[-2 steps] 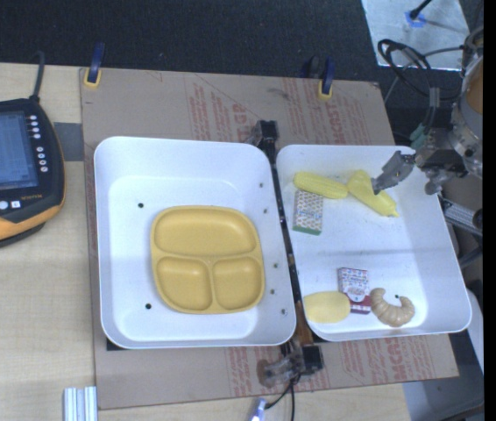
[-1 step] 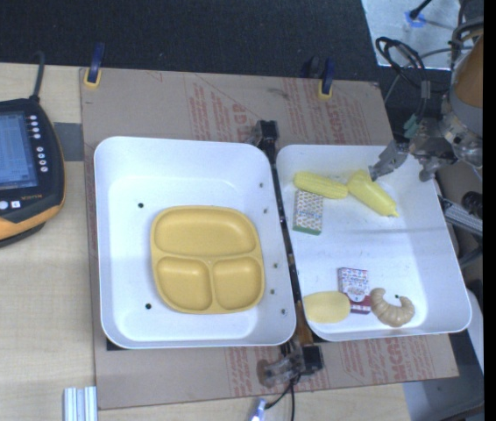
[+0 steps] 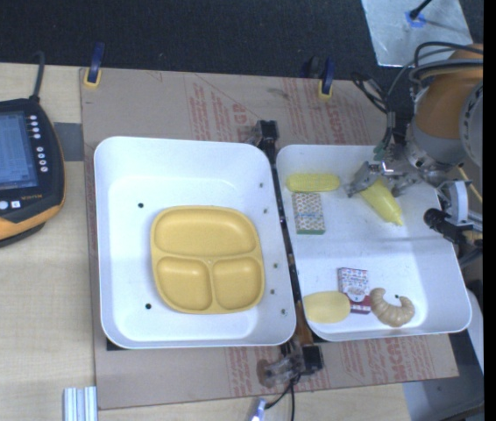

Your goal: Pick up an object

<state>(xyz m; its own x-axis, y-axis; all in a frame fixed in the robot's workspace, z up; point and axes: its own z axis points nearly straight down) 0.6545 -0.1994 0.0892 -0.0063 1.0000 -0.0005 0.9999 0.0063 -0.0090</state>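
Gripper (image 3: 378, 179) over the right bin (image 3: 436, 261).
I see its fingers spread wide at the bin's 12 o'clock, touching the yellow corn (image 3: 383, 202).

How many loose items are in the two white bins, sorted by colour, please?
Yellow: 4 (divided tray, flat oblong piece, corn-shaped piece by the gripper, round piece)
Patterned packets: 2 (green-grey, red-and-white)
Tan: 1 (curled piece)
Total: 7
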